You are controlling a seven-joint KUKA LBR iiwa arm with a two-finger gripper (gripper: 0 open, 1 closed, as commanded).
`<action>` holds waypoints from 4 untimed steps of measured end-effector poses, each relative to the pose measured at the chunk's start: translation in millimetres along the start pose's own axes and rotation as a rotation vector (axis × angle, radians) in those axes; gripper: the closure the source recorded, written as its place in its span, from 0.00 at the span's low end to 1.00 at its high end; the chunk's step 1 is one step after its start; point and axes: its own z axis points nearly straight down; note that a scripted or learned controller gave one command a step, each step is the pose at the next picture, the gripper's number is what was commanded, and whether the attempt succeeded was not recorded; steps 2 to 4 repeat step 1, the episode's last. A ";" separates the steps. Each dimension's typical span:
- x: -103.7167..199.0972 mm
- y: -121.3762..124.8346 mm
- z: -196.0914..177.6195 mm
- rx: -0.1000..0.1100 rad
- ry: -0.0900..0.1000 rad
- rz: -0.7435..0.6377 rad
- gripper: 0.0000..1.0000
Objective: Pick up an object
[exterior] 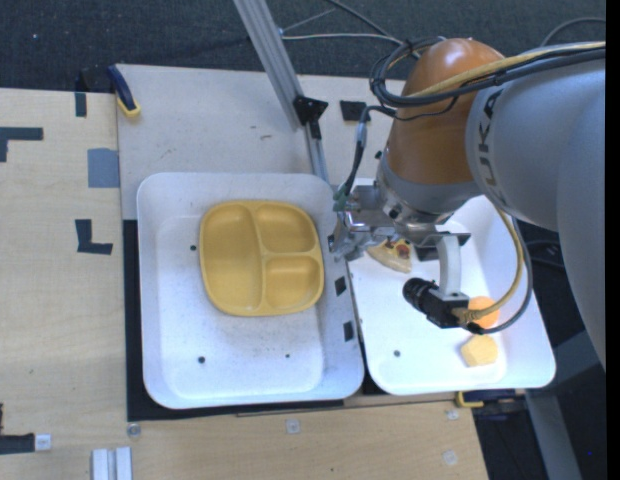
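Plate (261, 258) looked stiff, light and slippery; its rim seemed the best hold. Gripper (390, 251) was above the right bin (530, 363); I cannot tell its state.

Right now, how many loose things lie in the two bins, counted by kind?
Yellow divided plate, left bin: 1
Yellow block, right bin: 1
Orange piece, right bin: 1
Pale thing, partly hidden under the wrist, kind unclear: 1
Total: 4
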 end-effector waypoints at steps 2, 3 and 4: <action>50.1 15.6 18.3 0.001 0.000 0.000 1.00; 50.1 15.6 18.3 0.001 0.000 0.000 1.00; 50.1 15.6 18.3 0.001 0.000 0.000 1.00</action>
